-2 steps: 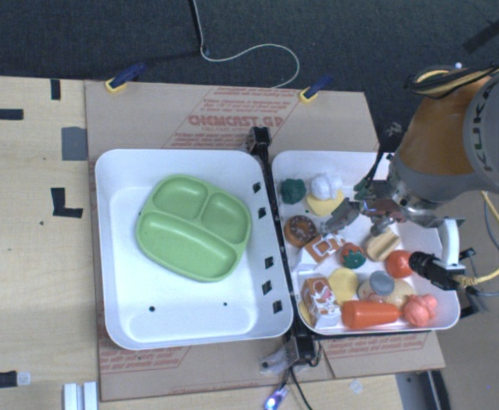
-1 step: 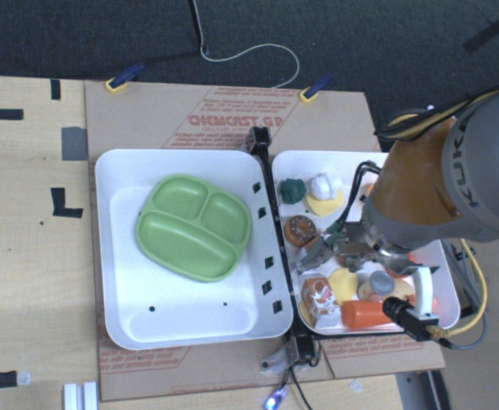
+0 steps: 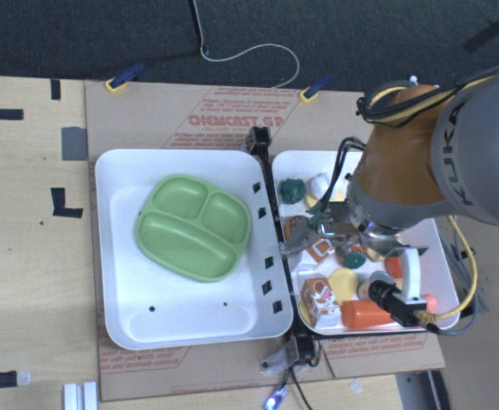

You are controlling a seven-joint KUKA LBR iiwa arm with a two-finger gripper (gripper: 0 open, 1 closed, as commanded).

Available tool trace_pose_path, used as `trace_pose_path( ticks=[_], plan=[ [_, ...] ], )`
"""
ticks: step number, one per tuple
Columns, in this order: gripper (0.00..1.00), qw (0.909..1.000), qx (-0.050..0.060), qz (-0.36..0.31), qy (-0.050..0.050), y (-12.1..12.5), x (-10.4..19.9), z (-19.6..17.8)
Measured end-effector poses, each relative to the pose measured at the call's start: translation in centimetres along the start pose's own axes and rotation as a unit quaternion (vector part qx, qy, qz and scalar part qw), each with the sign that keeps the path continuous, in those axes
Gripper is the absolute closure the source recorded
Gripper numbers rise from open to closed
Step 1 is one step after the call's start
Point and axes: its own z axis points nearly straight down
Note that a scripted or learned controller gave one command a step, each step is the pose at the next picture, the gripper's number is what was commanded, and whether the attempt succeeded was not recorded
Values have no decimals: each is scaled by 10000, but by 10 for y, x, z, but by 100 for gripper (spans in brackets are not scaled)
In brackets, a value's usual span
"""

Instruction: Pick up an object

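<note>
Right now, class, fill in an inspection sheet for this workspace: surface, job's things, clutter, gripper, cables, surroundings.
Surface: cardboard sheet under two white bins.
Job's things: small toys crowd the right bin, among them an orange piece and a yellow one.
Clutter: green divided plate lies in the left bin.
Gripper: gripper low over the right bin's toys.
Cables: white cable loops over dark carpet.
Surroundings: two clamps, wooden bench.

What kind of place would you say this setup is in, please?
Probably a robotics lab bench for grasping trials: a KUKA arm over two white bins, a green divided plate, small toy items, cardboard underlay.
</note>
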Motion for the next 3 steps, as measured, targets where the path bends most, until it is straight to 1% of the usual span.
trace_pose_path(
  ticks=[1, 2, 3],
  plan=[
    [0, 10000, 55, 22, -5, -2, 26, 52],
    [100, 10000, 43, 26, -4, -2, 25, 40],
    [100, 10000, -19, -30, 10, 1, 129, -47]
  ],
)
